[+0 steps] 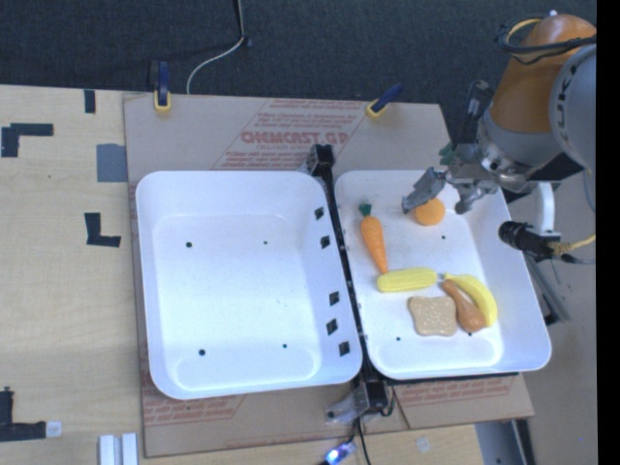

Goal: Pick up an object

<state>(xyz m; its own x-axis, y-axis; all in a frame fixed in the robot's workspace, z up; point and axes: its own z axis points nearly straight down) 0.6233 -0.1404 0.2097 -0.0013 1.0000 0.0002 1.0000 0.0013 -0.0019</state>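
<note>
My gripper point(445, 200) hangs over the far part of the right bin point(513, 352), its two grey fingers spread open. A small orange ball point(430, 212) lies on the bin floor just below and between the fingers, not gripped. In the same bin lie a carrot point(374, 241), a yellow corn cob point(406, 280), a banana point(479, 296), a brown sausage point(463, 307) against the banana, and a slice of toast point(432, 316).
The left bin point(155, 211) lies beside the right one, with a black hinge strip point(334, 260) between them. Both rest on a cardboard sheet point(281, 134) held by clamps. The arm's orange band point(542, 66) rises at the right.
</note>
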